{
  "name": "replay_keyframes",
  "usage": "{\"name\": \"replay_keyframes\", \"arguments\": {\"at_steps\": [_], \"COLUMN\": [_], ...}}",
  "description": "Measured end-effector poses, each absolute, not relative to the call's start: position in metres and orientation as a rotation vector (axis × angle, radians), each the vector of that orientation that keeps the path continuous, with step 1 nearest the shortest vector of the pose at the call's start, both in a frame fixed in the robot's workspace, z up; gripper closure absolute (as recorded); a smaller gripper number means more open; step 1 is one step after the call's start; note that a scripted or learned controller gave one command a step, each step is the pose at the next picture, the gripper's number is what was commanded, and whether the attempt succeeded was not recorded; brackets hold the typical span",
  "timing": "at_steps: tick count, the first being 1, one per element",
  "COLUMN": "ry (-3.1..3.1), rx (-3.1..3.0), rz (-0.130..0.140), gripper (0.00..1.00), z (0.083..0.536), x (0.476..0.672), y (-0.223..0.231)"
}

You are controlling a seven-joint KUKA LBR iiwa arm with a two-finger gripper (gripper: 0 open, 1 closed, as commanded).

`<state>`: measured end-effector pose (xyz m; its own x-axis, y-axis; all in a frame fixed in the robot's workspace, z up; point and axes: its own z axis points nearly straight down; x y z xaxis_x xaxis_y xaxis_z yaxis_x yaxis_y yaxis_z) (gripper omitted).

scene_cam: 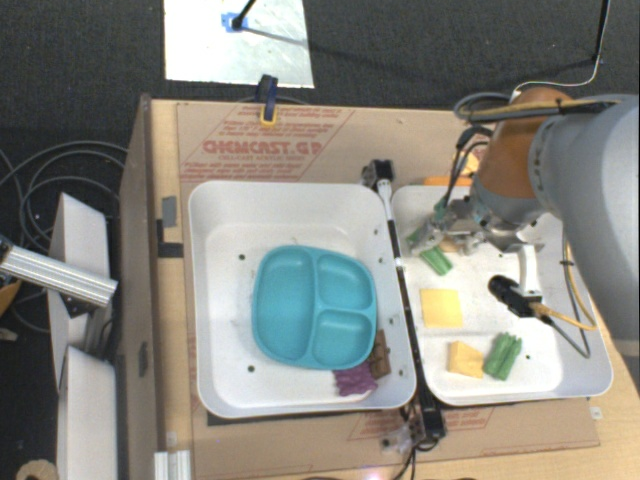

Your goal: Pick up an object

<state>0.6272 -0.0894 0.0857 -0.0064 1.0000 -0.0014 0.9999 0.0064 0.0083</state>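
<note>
Hand [440, 236] low in the right bin [590, 368], just above a green piece [436, 261] near the divider [400, 268]; finger spread impossible to tell; judged at risk of clipping that divider or nudging the piece away instead of gripping it.

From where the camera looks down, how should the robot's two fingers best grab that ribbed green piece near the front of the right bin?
Probably from straight above, across the middle of the ribbed green piece, fingers closing on its narrow width. It lies flat and elongated, leaning against the yellow wedge.
</note>
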Motion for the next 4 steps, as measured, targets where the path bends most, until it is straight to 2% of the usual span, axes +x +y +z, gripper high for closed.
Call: {"name": "replay_keyframes", "arguments": {"at_steps": [1,2,3,4], "ry": [2.225,2.224,2.221,2.212], "rx": [2.215,2.228,2.218,2.201], "rz": [0.002,-0.006,0.003,0.018], "gripper": [0.0,0.0,1.0,1.0], "z": [0.085,0.084,0.095,0.241], "x": [0.624,0.535,0.54,0.614], "y": [-0.09,-0.088,-0.088,-0.119]}}
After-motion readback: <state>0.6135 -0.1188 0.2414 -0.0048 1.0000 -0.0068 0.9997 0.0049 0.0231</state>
